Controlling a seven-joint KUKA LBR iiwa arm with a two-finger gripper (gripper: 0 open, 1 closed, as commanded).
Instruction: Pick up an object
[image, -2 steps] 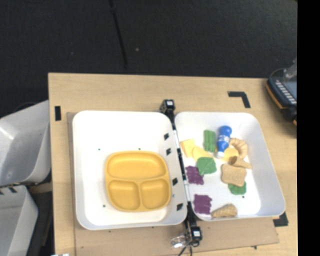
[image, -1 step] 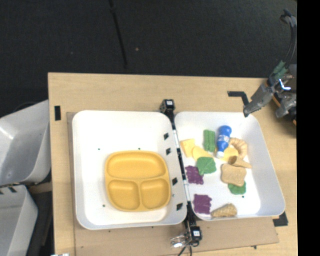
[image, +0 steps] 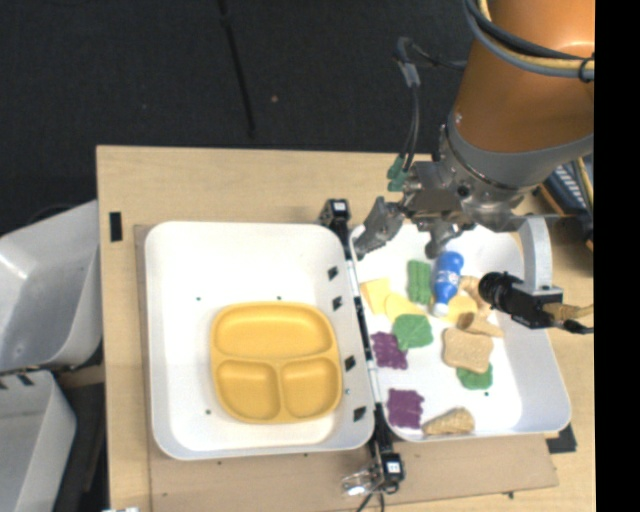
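On the wooden bench (image: 120, 180) sit two shallow white bins side by side. The left bin (image: 180, 270) holds one thing: a yellow tray (image: 275, 360) with three compartments, one long one at the far side and two smaller ones at the near side, lying flat near the bin's middle.

The right bin (image: 535, 400) holds a scatter of small toy foods. Counted from its left side: two purple grape-like pieces, one (image: 388, 349) beside the divider and one (image: 405, 406) nearer the front; one pale yellow piece (image: 380, 296) just beyond the first; two leafy green pieces, one (image: 412, 330) by the middle and a taller one (image: 419, 281) farther back; one tan wedge (image: 449, 423) at the front edge; one blue-and-white bottle (image: 446, 277) standing close to the taller green piece; one slice of toast (image: 467, 351) resting on a third green piece (image: 476, 378); and small tan bits (image: 480, 322) just behind the toast.

The arm, grey with an orange band (image: 530, 70), hangs over the far side of the right bin. The hand (image: 440, 225) sits just above the bottle, and whether it is wide or narrow I cannot tell. Nothing is seen held in it; all the pieces lie in the bin.
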